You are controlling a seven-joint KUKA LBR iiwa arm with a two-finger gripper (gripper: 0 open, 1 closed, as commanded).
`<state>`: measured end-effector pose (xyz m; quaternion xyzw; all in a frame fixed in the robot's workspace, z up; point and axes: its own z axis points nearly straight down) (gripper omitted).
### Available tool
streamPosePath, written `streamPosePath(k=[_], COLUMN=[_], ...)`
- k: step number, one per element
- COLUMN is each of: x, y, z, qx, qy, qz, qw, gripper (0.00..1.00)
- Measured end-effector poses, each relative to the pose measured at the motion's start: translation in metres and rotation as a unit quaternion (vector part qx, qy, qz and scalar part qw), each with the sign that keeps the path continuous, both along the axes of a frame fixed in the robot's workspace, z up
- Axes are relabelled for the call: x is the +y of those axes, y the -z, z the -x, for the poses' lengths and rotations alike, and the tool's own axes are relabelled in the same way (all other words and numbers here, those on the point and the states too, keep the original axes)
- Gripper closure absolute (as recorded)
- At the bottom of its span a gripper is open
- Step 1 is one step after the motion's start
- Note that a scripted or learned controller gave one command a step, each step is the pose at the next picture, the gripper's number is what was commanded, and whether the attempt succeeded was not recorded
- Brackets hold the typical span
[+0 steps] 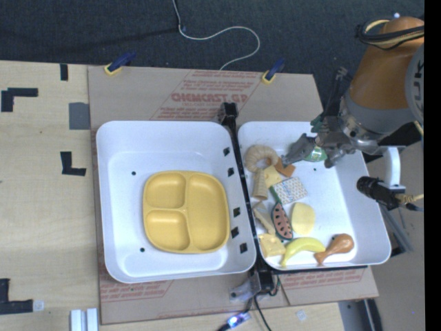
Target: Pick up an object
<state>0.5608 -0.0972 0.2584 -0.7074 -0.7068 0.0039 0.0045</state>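
The right bin (358, 212) holds a heap of toy food: a beige croissant (260, 156), a yellow cheese wedge (273, 178), a patterned packet (291, 189), a watermelon slice (280, 219), a pale yellow piece (302, 218), a banana (300, 248) and a brown drumstick (336, 245). My gripper (313, 154) hangs over the bin's far part, right of the croissant, its two fingers spread apart. A small green piece (316, 155) shows between them; I cannot tell whether they touch it. An orange bit (286, 169) lies just below the left finger.
The left bin (117, 185) holds a yellow divided plate (186, 211). A black ridge (238, 178) separates the bins. Both stand on cardboard (207, 95) with clamps at its far edge. A black fitting on the arm (375, 188) overhangs the right rim.
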Motion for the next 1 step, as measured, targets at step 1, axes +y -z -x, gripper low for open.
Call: streamPosePath(k=[1], x=[0.0001], y=[-0.0052], z=[-0.002], qx=[-0.005], qy=[-0.001], qz=[0.0005], qw=[1.0], gripper=[0.0])
